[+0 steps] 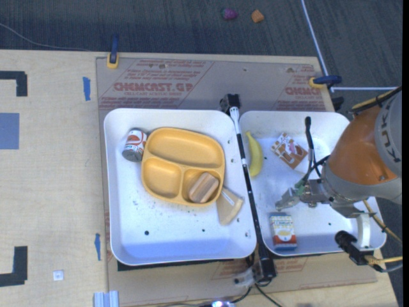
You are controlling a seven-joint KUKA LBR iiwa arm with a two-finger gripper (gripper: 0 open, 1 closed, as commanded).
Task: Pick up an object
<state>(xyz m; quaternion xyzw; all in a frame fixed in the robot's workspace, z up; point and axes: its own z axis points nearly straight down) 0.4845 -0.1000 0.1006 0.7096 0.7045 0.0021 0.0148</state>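
Note:
In the right bin [319, 238] my gripper [289, 199] hangs low over the bin floor, left of the orange wrist band. Nothing shows between its fingers. A small carton [283, 229] with a blue top and an orange bottom lies just below it. A yellow banana [255, 155] lies along the bin's left wall. A waffle-patterned snack [289, 151] sits at the back of the bin, above the gripper.
The left bin [128, 229] holds a yellow divided tray [172, 149] with a tan block [203, 187] in one compartment, a red and white can [133, 144] at its left, and a tan cup [229, 206] at its lower right. A black divider bar [243, 165] separates the bins.

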